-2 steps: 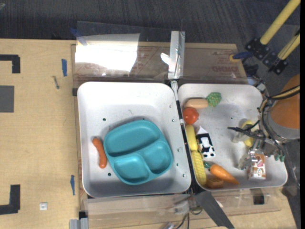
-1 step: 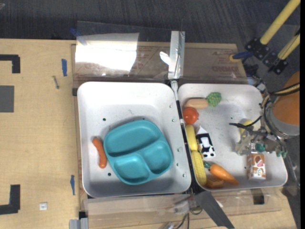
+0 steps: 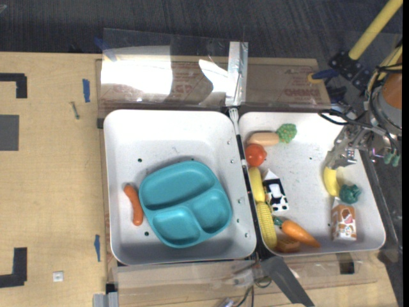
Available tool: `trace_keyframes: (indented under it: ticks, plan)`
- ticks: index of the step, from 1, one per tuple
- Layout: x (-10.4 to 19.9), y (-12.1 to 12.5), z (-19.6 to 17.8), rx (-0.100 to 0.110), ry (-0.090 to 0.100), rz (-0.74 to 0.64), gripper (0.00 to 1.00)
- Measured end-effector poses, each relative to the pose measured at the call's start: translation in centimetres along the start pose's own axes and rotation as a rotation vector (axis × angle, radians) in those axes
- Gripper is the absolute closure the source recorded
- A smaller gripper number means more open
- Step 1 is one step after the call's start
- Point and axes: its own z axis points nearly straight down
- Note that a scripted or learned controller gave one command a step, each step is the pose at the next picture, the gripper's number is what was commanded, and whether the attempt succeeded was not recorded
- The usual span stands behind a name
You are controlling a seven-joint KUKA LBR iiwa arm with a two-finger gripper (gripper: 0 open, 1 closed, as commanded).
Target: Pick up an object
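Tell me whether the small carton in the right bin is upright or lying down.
Lying down: the carton rests flat on the right bin floor, printed face up.

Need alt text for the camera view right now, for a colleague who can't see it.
The gripper hangs over the right bin, just above a banana. The left bin holds a teal divided plate and an orange sausage.

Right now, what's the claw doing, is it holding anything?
Claw: over the right bin, just above the banana; open or shut cannot be told, and no object is seen in it.
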Motion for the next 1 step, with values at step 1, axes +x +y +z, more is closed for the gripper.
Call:
trace_keyframes:
  ticks: [1]
  plan:
    - [5.27,-0.86,13.56,0.000,0.000,-0.052,1.00]
